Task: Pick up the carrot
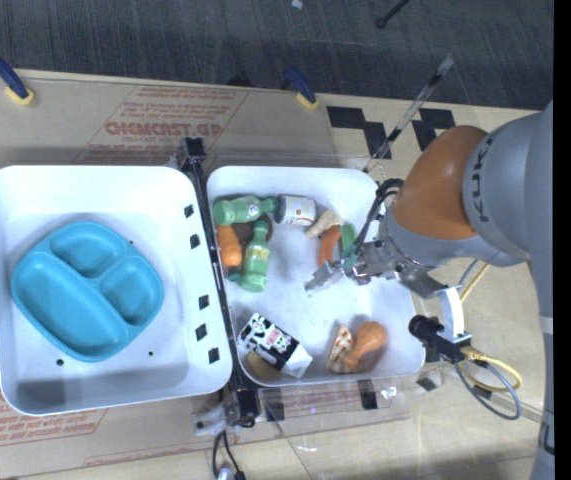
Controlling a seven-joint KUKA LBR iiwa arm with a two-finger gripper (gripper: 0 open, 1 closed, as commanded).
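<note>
**Carrot approached in crowded right bin**

The jaws (333,271) are seen low in the right bin (295,183), just beside the carrot (328,244); whether they are spread cannot be told. A clean pinch across the carrot is advised, clear of the green bottle (244,210).

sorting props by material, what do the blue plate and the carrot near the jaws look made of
Blue plate: likely molded plastic, with an even turquoise colour, soft sheen and rounded compartment walls. Carrot: probably toy plastic, a smooth uniform orange, though it is too small to be sure.
</note>
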